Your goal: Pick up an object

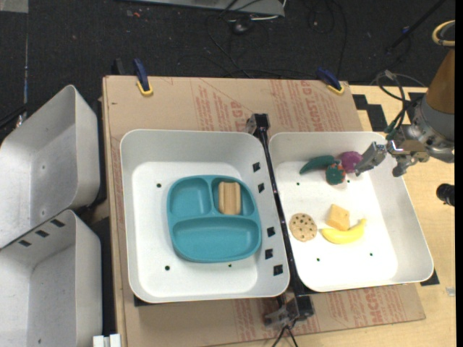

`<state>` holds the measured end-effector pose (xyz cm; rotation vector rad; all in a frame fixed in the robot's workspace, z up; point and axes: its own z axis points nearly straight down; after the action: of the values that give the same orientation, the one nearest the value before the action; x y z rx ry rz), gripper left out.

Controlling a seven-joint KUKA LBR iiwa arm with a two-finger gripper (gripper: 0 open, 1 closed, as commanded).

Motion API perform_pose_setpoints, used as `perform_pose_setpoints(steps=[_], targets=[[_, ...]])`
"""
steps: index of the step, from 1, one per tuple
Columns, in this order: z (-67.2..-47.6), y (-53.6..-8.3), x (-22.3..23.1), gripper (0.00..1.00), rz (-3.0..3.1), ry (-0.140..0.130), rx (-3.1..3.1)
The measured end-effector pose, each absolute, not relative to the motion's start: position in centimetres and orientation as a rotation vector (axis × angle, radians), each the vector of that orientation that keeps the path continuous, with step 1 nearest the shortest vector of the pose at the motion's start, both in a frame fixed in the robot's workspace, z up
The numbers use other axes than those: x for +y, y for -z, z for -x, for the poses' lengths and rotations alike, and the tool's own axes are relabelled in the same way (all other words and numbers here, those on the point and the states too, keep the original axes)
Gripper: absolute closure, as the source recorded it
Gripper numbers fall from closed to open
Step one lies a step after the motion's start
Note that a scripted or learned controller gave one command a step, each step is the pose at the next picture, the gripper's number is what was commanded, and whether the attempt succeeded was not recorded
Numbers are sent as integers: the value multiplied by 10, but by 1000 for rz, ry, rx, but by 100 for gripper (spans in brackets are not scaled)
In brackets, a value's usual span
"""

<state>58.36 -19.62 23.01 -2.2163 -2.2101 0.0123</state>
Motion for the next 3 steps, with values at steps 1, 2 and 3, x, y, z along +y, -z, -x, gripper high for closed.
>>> perform_pose_setpoints(steps=[1,2,3], targets=[[-587,-238,-195,0,2221,-1,-2223],[-582,-194,-197,0,2221,-4,-2218],[-581,-151,-194,0,2221,-3,-2218]])
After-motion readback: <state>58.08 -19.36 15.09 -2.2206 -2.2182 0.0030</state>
